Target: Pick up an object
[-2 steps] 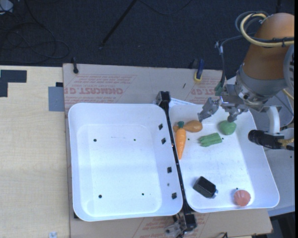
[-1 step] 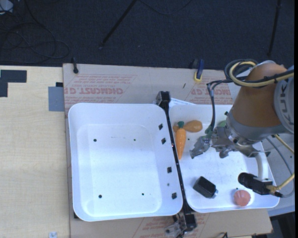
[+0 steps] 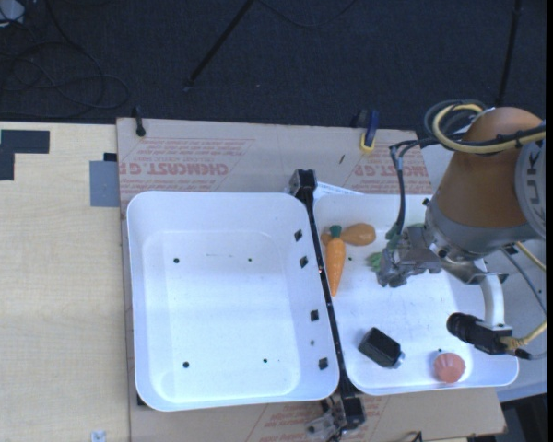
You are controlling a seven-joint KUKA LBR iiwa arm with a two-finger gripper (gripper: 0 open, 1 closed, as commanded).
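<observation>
End effector (image 3: 394,270) hangs low in the right bin (image 3: 415,376) beside a green object (image 3: 376,260); grip state unclear.

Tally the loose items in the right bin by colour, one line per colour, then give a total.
Orange: 2, the carrot and the rounded orange piece
Black: 1, the black block
Pink-red: 1, the ball
Green: 1, a green item partly hidden beside the pincer
Total: 5
</observation>
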